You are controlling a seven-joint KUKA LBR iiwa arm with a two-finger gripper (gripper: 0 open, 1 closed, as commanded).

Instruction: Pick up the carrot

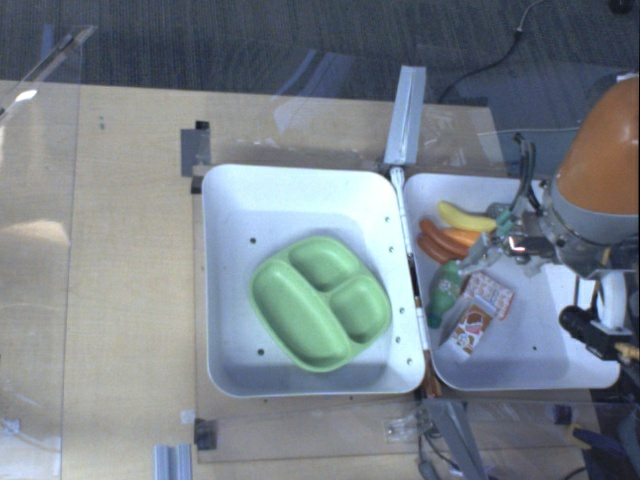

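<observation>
My arm point(600, 168) comes in from the right, orange band up top, over the right bin point(540, 368). My pincer point(497, 243) sits low at the bin's upper left area, right by the produce pile. Too small and blurry at the tips, so I cannot tell if it is released or clenched, and nothing is clearly between them.

Carrot point(445, 238): orange, lying in the right bin near its left wall, just left of my pincer. Banana point(465, 217) lies just above it, touching or nearly so. A green vegetable point(441, 293) lies below the carrot, near the wall. A small snack packet point(478, 311), red and white, lies tilted beside it, toward the bin's middle.

Left bin point(230, 268) holds a green divided plate point(320, 301), three compartments, set at a slant.
</observation>
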